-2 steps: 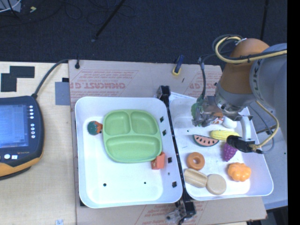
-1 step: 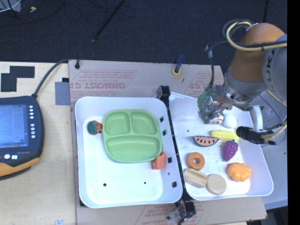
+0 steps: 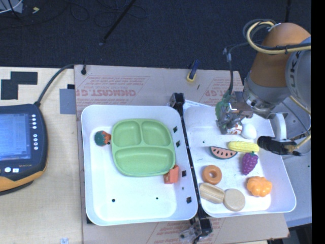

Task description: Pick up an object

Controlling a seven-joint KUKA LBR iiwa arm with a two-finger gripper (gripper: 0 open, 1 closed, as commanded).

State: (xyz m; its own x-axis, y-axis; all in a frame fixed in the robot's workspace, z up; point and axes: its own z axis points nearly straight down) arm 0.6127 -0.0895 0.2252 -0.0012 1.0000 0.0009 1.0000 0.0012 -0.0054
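My gripper (image 3: pixel 231 120) hangs low over the far part of the right bin (image 3: pixel 284 202), below the arm's orange band. Just under it lies a small red and white thing (image 3: pixel 235 131), partly hidden by the gripper. A white egg (image 3: pixel 249 131) sits right beside it. Nearer the front are a yellow corn cob (image 3: pixel 244 146), a watermelon slice (image 3: pixel 223 152), purple grapes (image 3: pixel 249 162), a donut (image 3: pixel 212 175), an orange pumpkin (image 3: pixel 259 186), a bread roll (image 3: pixel 212 192) and a round biscuit (image 3: pixel 234 199).
The left bin (image 3: pixel 101 207) holds a green divided plate (image 3: pixel 142 147), a small teal and orange ball (image 3: pixel 102 138) at its left, and an orange block (image 3: pixel 172 175) by the divider. A tablet pendant (image 3: pixel 20 141) lies far left on the bench.
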